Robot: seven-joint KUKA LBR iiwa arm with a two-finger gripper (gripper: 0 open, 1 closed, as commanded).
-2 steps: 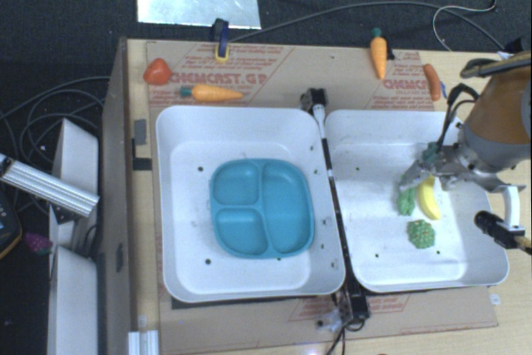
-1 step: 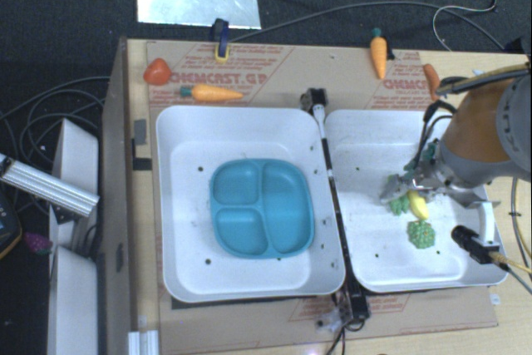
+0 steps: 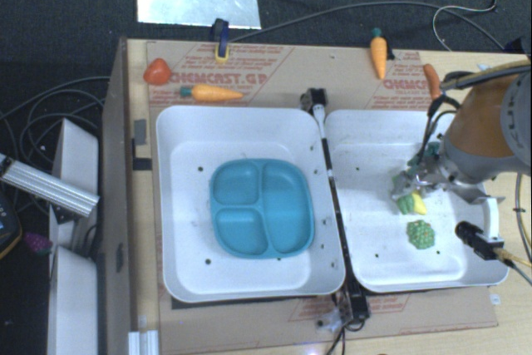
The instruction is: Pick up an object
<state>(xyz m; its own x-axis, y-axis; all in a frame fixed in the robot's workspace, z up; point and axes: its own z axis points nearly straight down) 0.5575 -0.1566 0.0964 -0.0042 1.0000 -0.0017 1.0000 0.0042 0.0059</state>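
On the cardboard (image 3: 249, 66), red print "CHEMCAST", claw (image 3: 409, 185) over right bin (image 3: 374, 137)

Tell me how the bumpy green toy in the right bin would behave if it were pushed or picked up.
The green toy looks like a small plastic broccoli, so it is probably light and stiff. Its rounded, knobbly shape suggests it may roll or skid on the smooth white right bin floor when nudged. It lies apart from the end effector, so a pinch may slip off its bumps.
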